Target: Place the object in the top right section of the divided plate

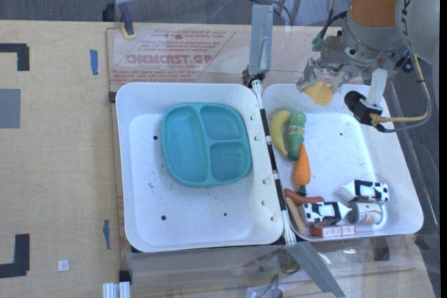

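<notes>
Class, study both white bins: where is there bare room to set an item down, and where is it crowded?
Free: the left bin floor below and left of the teal divided plate, and the plate's three sections. In the right bin, the middle right of the carrot. Crowded: its left edge with banana, and the near edge with the cow-patterned toys.

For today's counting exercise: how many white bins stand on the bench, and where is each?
2. The left bin holds the teal divided plate. The right bin holds the toy foods, with the gripper above its far edge.
</notes>
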